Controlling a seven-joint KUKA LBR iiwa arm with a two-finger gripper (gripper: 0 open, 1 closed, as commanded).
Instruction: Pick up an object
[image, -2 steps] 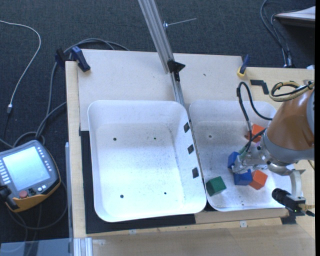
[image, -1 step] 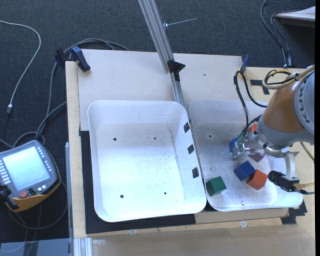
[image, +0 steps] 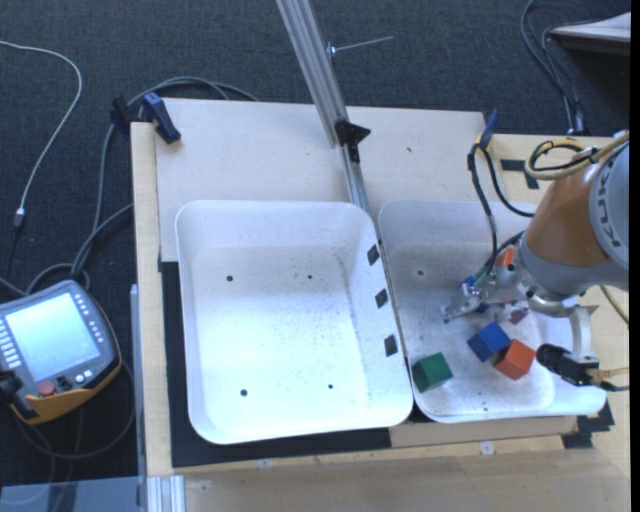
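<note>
Camera view: fingers (image: 470, 303) indistinct above blue cube (image: 488, 342)

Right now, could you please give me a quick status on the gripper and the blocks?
Gripper low in right bin, grip unclear. Blue cube, orange cube, green cube lying loose nearby. Nothing blocking.

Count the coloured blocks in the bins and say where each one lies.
3, all in the right bin: green block near its front left corner, blue block and orange block touching, under the gripper. The arm may hide more.
</note>
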